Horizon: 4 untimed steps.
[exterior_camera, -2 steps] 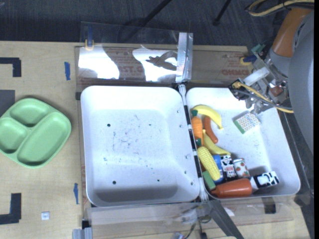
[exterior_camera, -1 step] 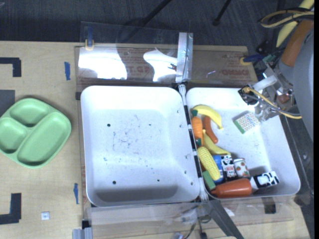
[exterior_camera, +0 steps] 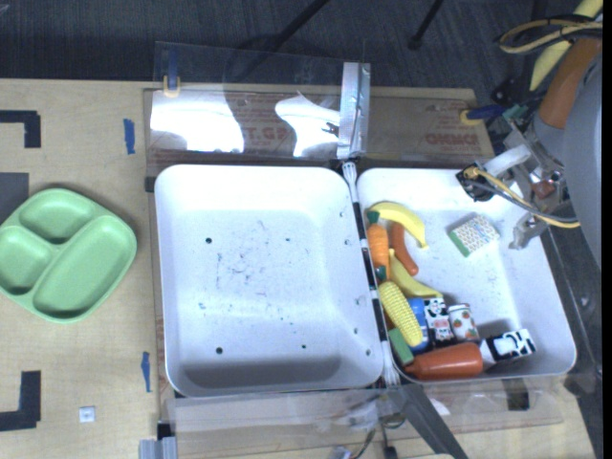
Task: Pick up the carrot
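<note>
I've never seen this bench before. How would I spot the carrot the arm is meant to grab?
Look in the right-hand white bin, along its left wall where the toy food is piled. The carrot is the short orange piece just under the top banana, above the corn cob. It is orange and stubby, where the bananas and corn are yellow.

- arm (exterior_camera: 583, 113) cut off by frame edge at 3 o'clock
- claw (exterior_camera: 521, 194) fingers unclear
- carrot (exterior_camera: 380, 247) partly under banana (exterior_camera: 402, 220)
</note>
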Motion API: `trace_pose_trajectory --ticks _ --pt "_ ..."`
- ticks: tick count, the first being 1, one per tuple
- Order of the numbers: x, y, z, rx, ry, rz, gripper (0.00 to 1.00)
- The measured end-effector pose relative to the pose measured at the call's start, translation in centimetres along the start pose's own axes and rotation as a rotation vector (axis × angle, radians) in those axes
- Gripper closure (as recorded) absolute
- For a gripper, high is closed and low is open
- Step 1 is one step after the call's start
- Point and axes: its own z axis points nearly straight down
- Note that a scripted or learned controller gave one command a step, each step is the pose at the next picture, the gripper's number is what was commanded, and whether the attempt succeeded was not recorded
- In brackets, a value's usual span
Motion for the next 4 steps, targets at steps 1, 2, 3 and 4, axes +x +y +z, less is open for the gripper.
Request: trace_pose_trajectory --ticks 1,2,3,4 --pt "2.6 -2.4 10.5 -0.003 0.003 -0.043 0.0" --pt "2.6 -2.6 9.5 -0.001 0.0 -0.048 1.0" --pt "4.2 -0.7 6.0 -0.003 0.003 0.019 1.0" --pt "1.6 5.0 8.9 -0.006 0.013 0.102 1.0"
